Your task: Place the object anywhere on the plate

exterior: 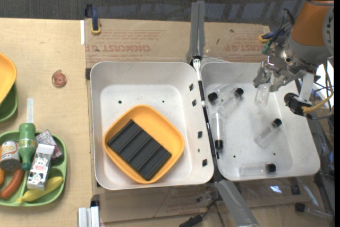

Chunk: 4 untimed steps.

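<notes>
"CHEMCUTZ" cardboard (127,42) behind orange plate (175,138)

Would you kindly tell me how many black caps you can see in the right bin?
5 black caps in the right bin: two upper left, one by the left wall, one mid-bin, one near the front. The gripper may hide others.

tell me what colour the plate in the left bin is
Orange-yellow; the plate carries a dark ridged block, seen in the camera view.
</notes>
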Each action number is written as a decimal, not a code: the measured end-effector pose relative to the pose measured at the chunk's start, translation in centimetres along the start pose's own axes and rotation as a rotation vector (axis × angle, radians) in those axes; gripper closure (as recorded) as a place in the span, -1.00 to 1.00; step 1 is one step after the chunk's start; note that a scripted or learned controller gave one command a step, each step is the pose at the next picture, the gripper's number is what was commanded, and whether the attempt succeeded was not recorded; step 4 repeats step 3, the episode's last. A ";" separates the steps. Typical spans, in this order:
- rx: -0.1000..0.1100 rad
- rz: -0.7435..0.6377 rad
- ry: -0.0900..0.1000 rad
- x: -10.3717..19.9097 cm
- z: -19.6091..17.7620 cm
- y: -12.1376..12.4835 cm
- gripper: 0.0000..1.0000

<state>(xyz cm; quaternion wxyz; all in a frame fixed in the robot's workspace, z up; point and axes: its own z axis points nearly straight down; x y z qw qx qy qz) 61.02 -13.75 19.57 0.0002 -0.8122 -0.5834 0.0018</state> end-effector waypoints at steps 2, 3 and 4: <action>-0.001 -0.019 0.000 -2.4 -0.7 1.7 -1.00; -0.002 -0.021 0.000 -4.1 2.2 5.0 -1.00; -0.002 -0.021 0.000 -4.1 2.2 5.0 -1.00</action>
